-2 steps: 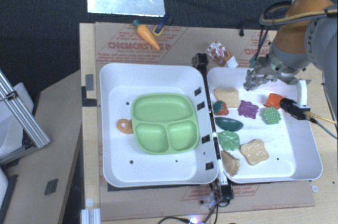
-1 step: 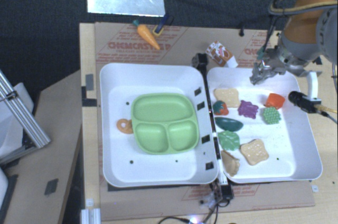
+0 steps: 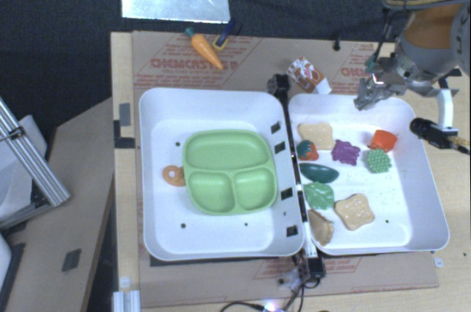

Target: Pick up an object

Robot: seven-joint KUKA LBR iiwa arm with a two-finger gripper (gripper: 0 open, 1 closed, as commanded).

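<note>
Two shallow white bins sit side by side on a cardboard-covered bench. The left bin (image 3: 158,178) fills the middle of the frame and holds a green divided tray (image 3: 228,171) with three compartments, one long one at the top and two smaller ones below it. Just left of the tray, on the bin floor, lies a small orange ring (image 3: 174,175).

The right bin (image 3: 423,193) holds a scatter of toy food. Near its upper left is a pale slice of bread (image 3: 316,134), with a small red and teal piece (image 3: 305,150) just below it. To the right of these lie a purple piece (image 3: 345,151), a green bumpy piece (image 3: 378,160) and, above that, an orange-red block (image 3: 383,139). Lower down are a dark green oval (image 3: 319,173), a lighter green leafy piece (image 3: 319,193), a tan cracker (image 3: 354,211) and a brownish piece (image 3: 321,226) against the dividing wall.

Outside the bins, at the upper middle of the frame, a toy carrot (image 3: 204,49) lies on the cardboard, and a small red and white wrapped item (image 3: 305,73) sits just above the right bin's upper left corner.

The gripper (image 3: 366,101) hangs over the top rim of the right bin, above the orange-red block and apart from it. Whether the claw is open or closed cannot be told, and nothing is seen in it.
</note>
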